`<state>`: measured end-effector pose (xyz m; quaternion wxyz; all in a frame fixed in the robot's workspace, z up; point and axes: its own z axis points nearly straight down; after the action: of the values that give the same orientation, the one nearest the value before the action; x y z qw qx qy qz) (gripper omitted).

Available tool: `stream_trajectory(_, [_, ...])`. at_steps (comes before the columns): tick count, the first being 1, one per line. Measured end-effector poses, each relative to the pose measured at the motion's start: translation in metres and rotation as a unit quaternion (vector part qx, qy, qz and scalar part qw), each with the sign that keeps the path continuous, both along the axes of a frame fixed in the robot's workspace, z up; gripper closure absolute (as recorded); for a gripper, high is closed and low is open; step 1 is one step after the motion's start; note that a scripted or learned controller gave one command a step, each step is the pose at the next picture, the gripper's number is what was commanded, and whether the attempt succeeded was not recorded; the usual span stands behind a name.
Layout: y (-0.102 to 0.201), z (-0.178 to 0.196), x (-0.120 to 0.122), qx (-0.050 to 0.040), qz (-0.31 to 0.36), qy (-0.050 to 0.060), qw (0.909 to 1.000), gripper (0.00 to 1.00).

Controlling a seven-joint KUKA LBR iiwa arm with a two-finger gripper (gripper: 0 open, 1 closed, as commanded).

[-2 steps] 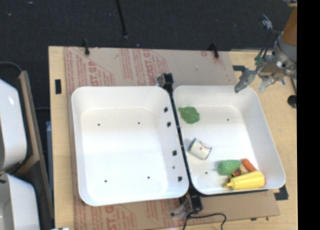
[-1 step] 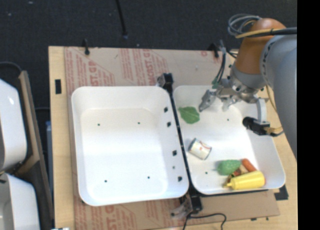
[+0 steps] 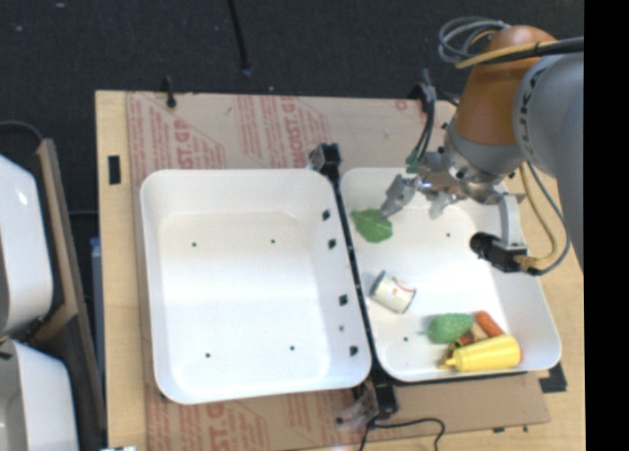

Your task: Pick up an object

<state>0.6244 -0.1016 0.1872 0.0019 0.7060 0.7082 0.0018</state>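
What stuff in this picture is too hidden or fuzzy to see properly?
- Orange object, camera view: partly behind the yellow bottle and the green object; its full shape is hidden.
- White cup, camera view: its markings are too small and blurred to read.
- Arm, camera view: cut off by the right edge.

Two white bins sit side by side on a brown board [image 3: 246, 130] with red writing. The left bin [image 3: 167, 361] is bare white inside with a few small dark dots. A black divider [image 3: 346, 253] runs between it and the right bin [image 3: 536, 316]. A thin black cable [image 3: 234, 17] crosses the dark floor [image 3: 118, 17] behind the board's back edge.
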Motion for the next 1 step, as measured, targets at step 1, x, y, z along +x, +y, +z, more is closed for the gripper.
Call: stream_trajectory(1, [0.0065,-0.0736,-0.0015,0.0002,-0.002,0.005,1.0,0.0])
